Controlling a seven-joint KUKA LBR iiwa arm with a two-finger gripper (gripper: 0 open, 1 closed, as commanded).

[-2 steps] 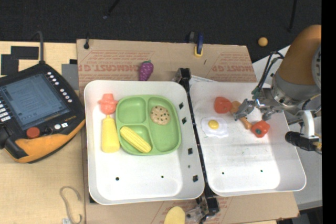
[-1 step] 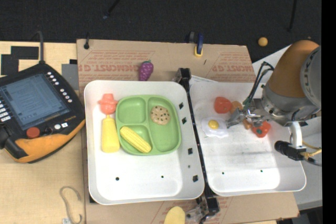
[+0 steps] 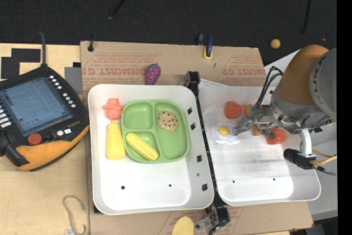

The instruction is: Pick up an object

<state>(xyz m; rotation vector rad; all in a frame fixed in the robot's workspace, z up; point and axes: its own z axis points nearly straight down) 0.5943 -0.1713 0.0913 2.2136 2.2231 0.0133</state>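
Gripper (image 3: 250,121): we see it low over the right bin (image 3: 264,187), near that bin's back.
Tomato (image 3: 232,110): in the right bin, just left of and behind the jaws.
Egg (image 3: 223,131): in the right bin, left of the jaws and a little nearer us.
Pepper (image 3: 276,136): in the right bin, right of the jaws, close by.
Left bin (image 3: 143,195): well left of the jaws.
Tray (image 3: 177,146): in the left bin, holding cookie (image 3: 168,120) and corn (image 3: 142,146).
Bottle (image 3: 114,140): touching the tray's left edge.
Pendant (image 3: 38,113): on the bench, far left.
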